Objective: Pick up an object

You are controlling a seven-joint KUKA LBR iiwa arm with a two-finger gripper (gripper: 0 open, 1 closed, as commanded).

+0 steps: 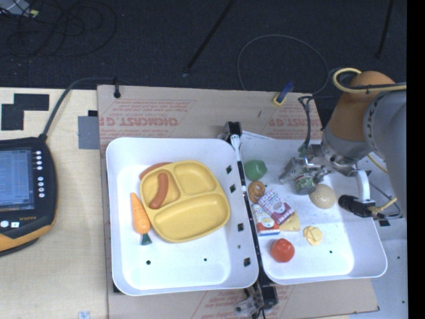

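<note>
The gripper (304, 171) hangs low over the far part of the right bin (358, 261), reaching in from the right on the grey arm (388, 128) with its orange band (352, 115). Whether it is open or shut cannot be told from this slant, and nothing can be seen held in it. Just beneath and beside its tip lies a small dark greenish object (305, 184), and touching that on the right is a pale beige egg-shaped item (323, 196). Further left in the same bin sit a green toy vegetable (255, 169) near the divider, a small brown-and-white piece (256, 191), and a printed food packet (273, 211) with a yellow cheese wedge (291, 224) at its right edge. A red tomato (282, 250) lies nearest, with a small yellow piece (312, 234) to its right. In the left bin (126, 244) a yellow divided plate (192, 205) holds a sausage (160, 191) in its left compartment, and an orange carrot (140, 216) lies just beside the plate's left rim. A teach pendant (23, 191) rests on the bench at far left.
</note>
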